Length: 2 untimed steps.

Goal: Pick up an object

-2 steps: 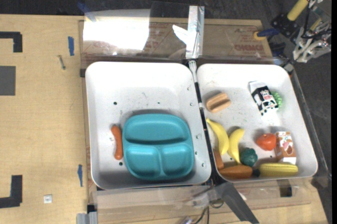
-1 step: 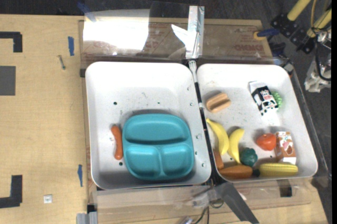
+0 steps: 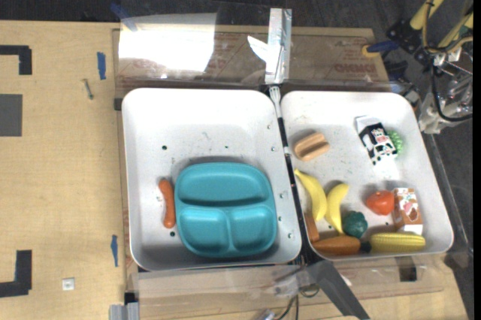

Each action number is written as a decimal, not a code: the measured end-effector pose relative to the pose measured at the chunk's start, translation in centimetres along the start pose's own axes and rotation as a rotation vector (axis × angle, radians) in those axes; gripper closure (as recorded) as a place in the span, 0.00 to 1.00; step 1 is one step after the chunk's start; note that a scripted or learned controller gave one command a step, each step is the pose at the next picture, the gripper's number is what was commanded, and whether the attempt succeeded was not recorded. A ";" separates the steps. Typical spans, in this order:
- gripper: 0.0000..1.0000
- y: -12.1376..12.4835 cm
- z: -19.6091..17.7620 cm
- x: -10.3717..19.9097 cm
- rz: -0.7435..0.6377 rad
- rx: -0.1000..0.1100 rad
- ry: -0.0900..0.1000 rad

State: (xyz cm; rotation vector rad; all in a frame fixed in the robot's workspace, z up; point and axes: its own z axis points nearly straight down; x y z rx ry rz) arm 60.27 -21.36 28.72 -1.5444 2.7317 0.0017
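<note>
Two shallow white bins sit side by side on the bench. The left bin (image 3: 143,116) holds a teal divided tray (image 3: 224,208) toward its near side, with an orange sausage-shaped toy (image 3: 167,202) lying just beside the tray's left edge. The right bin (image 3: 331,104) holds the pickable items. A hot dog bun (image 3: 311,146) lies near the bin's left wall, toward the far half. A small black-and-white cow-patterned carton (image 3: 378,140) lies to the right of it, well apart, with something green at its right side. Along the near half, two bananas (image 3: 323,197) lie together beside the left wall; a dark green round item (image 3: 354,223) touches their near end. A carrot (image 3: 337,243) lies along the near wall, and a corn cob (image 3: 397,241) lies to its right. A red tomato-like item (image 3: 380,201) sits just beside a small red-and-white carton (image 3: 406,208) near the right wall. Yellow cables and part of the rig (image 3: 447,10) appear at the far right, outside the bins; whether the fingers are apart or together cannot be told.
</note>
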 end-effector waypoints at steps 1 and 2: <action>1.00 -2.5 -3.2 -0.6 -0.097 0.009 -0.002; 1.00 -0.1 0.4 0.9 -0.257 0.000 0.000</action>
